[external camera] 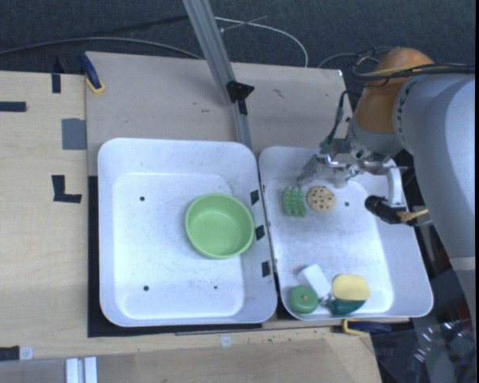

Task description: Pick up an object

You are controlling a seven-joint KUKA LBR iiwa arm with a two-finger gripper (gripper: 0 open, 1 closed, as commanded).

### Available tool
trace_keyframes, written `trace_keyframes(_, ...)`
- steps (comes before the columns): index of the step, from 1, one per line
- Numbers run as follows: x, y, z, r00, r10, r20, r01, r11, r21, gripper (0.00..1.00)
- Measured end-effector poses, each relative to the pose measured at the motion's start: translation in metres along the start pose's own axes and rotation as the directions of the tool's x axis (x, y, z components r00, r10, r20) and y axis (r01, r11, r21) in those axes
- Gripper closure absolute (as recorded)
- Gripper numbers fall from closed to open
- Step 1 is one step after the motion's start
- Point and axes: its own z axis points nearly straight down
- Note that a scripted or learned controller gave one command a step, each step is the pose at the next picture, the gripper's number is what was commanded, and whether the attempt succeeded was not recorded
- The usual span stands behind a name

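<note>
Tan cookie [321,199] sits in the right bin [399,262], just near-left of the gripper [329,168]. Green ridged piece [294,201] beside it. Gripper state: can't tell.

bowl [219,226] in left bin [128,166], cookie [321,199] in right bin [399,274]

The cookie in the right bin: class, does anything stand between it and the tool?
Nothing visible does. The tool hangs just above the cookie; the green ridged piece lies beside it, toward the left bin, not between.
</note>
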Motion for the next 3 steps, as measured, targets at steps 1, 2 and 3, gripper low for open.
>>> trace_keyframes(1, 0.001, 0.001, -0.012, 1.000, -0.002, 0.001, 0.002, 1.000, -0.002, 1.00)
trace_keyframes(2, 0.005, 0.006, -0.056, 1.000, 0.000, 0.000, 0.000, 1.000, -0.008, 1.00)
trace_keyframes(3, 0.007, 0.014, -0.103, 1.000, 0.000, 0.000, 0.000, 1.000, -0.009, 1.00)
